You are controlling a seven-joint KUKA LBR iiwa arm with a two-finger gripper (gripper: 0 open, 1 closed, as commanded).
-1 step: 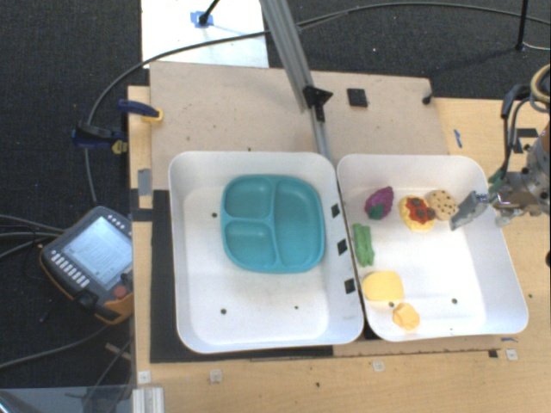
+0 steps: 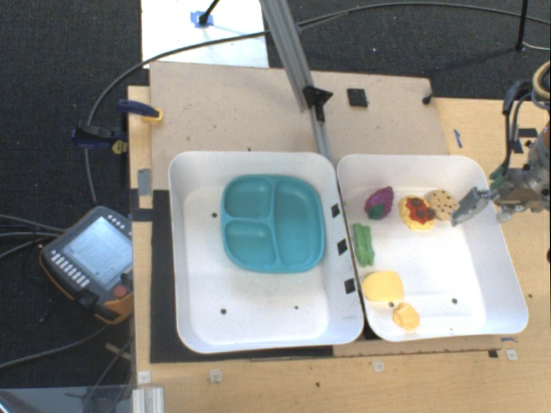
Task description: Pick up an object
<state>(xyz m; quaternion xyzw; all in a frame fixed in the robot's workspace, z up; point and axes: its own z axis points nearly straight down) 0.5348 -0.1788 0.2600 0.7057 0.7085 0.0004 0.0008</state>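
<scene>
Gripper (image 2: 467, 206) at right of frame, finger state unreadable, hangs beside the cracker (image 2: 441, 201), apparently lining up a pick.

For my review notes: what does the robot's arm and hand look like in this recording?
At the view's right edge, the arm shows as grey metal with dark cables looping beside it. Its hand is a grey metallic piece with darker parts, reaching over the right white bin. I cannot make out any markings.
</scene>
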